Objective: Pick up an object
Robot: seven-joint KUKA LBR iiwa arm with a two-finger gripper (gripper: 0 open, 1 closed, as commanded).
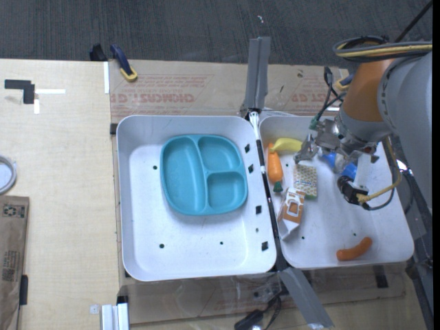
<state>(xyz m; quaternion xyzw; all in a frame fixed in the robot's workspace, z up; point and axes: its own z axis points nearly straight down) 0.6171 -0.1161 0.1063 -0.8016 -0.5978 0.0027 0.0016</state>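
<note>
Light wood bench [62, 184] under everything. Cardboard sheet [179, 88] with red print lies behind the bins. Blue-and-yellow clamp [122, 63] at its back left corner. Tape roll [5, 176] at far left edge, brown paper bag [12, 253] just below it, maybe flat.

Blue divided plate [204, 174] lies in left bin [130, 205]; arm [375, 95] reaches over right bin [385, 249]

My arm [405, 81] was a rounded grey casing with an orange band [361, 91] above the wrist. Black and yellow cables [375, 194] looped around my metal wrist hardware.
</note>
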